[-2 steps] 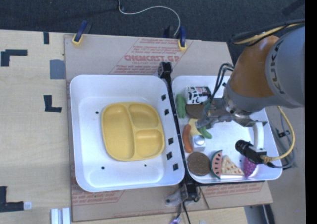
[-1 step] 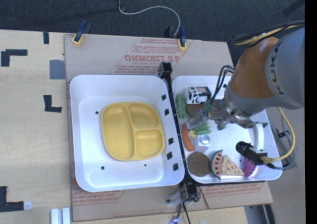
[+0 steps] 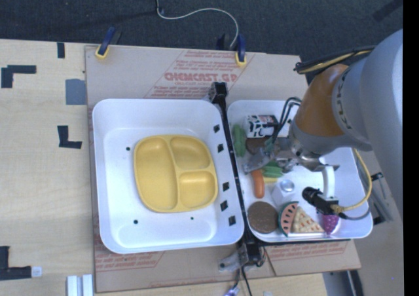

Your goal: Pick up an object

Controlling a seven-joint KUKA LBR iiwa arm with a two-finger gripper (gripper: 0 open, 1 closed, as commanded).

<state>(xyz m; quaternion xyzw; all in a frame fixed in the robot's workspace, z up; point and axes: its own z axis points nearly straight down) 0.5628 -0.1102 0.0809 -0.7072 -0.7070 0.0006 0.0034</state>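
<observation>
My gripper [image 3: 270, 159] is low inside the right bin [image 3: 357, 226], over its left-middle part, among the objects. Right under and beside it lie a green item [image 3: 273, 171] and an orange carrot [image 3: 258, 186]. A small dark-and-white carton [image 3: 260, 124] stands just behind the gripper, and a green pod-like piece [image 3: 239, 139] lies by the bin's left wall. Nearer the front are a small white cup [image 3: 285, 188], a brown round disc [image 3: 262, 217], a watermelon-like slice [image 3: 298, 220] and a purple piece [image 3: 330, 223]. The arm hides the bin's right and back parts.
The left bin [image 3: 111, 124] holds a yellow divided plate [image 3: 175, 172]. A black divider rail [image 3: 226, 157] runs between the bins. The grey arm with its orange band [image 3: 321, 105] spans the right side. A cable [image 3: 363, 190] loops over the right bin's edge.
</observation>
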